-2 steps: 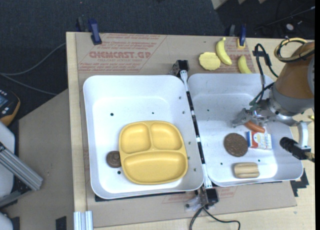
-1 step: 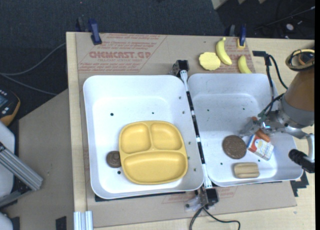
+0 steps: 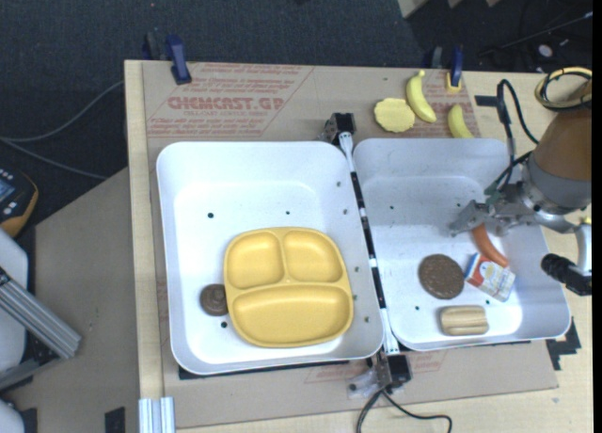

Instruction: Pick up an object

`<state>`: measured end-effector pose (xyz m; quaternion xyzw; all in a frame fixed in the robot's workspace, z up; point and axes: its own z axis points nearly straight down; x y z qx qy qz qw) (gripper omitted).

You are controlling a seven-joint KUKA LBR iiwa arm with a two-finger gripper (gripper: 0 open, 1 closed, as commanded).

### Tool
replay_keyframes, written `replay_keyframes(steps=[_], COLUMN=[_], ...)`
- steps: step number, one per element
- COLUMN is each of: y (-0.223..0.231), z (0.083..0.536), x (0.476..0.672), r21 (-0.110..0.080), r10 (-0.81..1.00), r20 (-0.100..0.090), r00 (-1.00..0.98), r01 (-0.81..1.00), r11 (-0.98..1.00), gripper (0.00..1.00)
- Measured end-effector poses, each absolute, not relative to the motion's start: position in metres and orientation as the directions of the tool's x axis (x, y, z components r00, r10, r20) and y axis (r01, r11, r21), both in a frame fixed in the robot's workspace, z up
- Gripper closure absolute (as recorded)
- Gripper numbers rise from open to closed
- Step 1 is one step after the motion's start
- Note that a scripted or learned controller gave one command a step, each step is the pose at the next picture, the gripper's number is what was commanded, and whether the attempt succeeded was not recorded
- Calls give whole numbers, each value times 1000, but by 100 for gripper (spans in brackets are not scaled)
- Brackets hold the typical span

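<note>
One end effector (image 3: 482,217) hovers just above an orange carrot (image 3: 490,243)

Two shallow white plastic bins (image 3: 188,233), smooth with slight gloss. Yellow three-compartment plastic tray (image 3: 285,285), matt. Printed brown cardboard sheet (image 3: 226,102) underneath, dull and papery.

Yellow tray (image 3: 287,286), brown cookie (image 3: 441,276), white bins (image 3: 188,186)

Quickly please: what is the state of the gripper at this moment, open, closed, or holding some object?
Gripper: cannot be told. It is low in the right bin, just above the orange object, but nothing is visibly held.
</note>
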<state>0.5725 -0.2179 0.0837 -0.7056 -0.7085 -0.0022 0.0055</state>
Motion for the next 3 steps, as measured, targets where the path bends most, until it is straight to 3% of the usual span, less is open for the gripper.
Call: replay_keyframes(steps=[1,2,3], y=[-220,-163,-99], z=[95,84,85], x=[572,607,656], r21=[2,4,6], r10=[1000,1000,1000], r20=[3,0,1], r00=[-3,-7,-8], r01=[1000,1000,1000], r11=[3,7,8], gripper=[100,100,100])
